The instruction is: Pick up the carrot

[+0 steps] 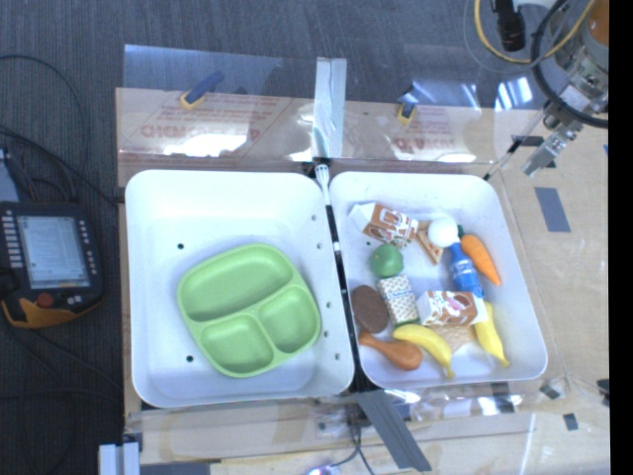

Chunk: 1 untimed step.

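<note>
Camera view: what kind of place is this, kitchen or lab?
Most likely a robotics lab bench. Two white bins sit side by side, one holding toy food such as a carrot, and a teach pendant lies on the floor beside them.

A robotics lab: teach pendant (49, 255), taped bench (227, 127), cabling (514, 18)

Carrot (480, 258) in right bin (514, 255)
</note>
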Each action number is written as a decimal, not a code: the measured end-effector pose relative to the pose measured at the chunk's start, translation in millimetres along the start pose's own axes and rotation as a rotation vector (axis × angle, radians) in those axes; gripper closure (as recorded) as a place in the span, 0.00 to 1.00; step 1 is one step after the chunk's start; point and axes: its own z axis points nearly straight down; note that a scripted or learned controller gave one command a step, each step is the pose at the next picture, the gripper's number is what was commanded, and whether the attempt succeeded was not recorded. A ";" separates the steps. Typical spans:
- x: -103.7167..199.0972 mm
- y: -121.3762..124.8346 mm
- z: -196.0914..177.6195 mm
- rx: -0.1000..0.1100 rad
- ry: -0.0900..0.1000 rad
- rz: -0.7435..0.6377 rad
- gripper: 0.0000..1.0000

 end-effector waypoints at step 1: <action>-0.6 -1.7 -10.0 0.004 -0.002 0.003 1.00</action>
